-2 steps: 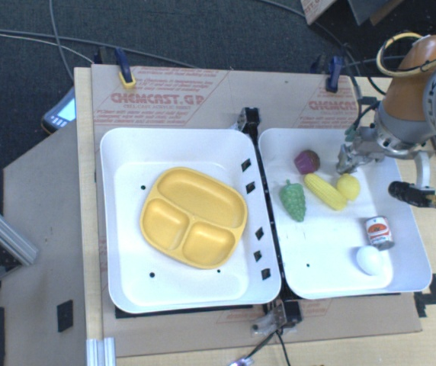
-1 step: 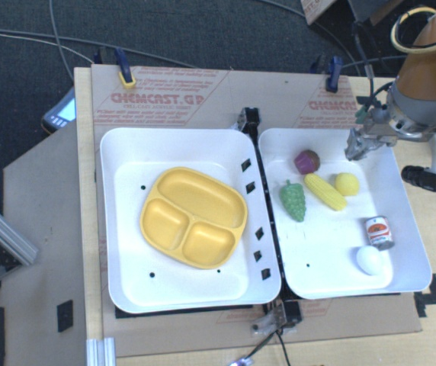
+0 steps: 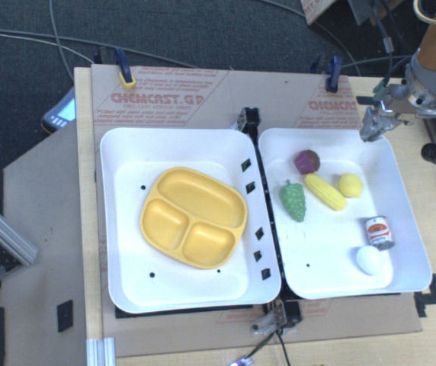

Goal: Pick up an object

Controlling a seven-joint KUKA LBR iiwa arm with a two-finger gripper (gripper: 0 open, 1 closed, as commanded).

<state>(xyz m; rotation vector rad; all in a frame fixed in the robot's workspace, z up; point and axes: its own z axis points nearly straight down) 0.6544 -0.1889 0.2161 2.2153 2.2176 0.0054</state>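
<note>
Gripper (image 3: 373, 125) sat over the far right corner of the right bin (image 3: 408, 204), hanging from the arm (image 3: 431, 59) at the view's right edge. Fingers too small and blurred here, couldn't tell if they were apart or together. Nothing visible between them.

Closest item was the purple piece (image 3: 306, 161), below-left of the gripper, well apart from it. Lemon (image 3: 350, 185) was almost straight below the gripper, further into the bin. Corn (image 3: 325, 192) lay on a slant just left of the lemon, between it and the green grapes (image 3: 293, 201). Further down from the gripper, near the bin's near right side: can (image 3: 379, 232), tilted, and just beneath it a white egg (image 3: 370, 260).

Far left of the gripper, the left bin (image 3: 119, 204) held a yellow tray (image 3: 193, 216) with three compartments, sitting mid-bin.
</note>
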